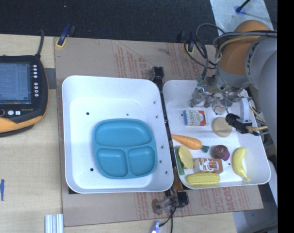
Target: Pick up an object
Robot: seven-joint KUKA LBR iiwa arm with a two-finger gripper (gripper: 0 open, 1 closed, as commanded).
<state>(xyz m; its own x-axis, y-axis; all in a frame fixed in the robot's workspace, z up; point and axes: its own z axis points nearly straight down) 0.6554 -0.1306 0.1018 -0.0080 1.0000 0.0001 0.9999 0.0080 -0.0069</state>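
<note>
Hand (205, 97) hovers above the milk carton (194, 117), carrot (187, 141) beyond.

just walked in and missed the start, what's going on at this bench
A grey robot arm with an orange band reaches in from the right, its gripper low over the back of the right bin. That bin has toy food in it: a carrot, a banana, corn, a small carton and others. The gripper sits just behind the carton, and nothing shows between its fingers. The left bin contains a blue divided plate.
</note>
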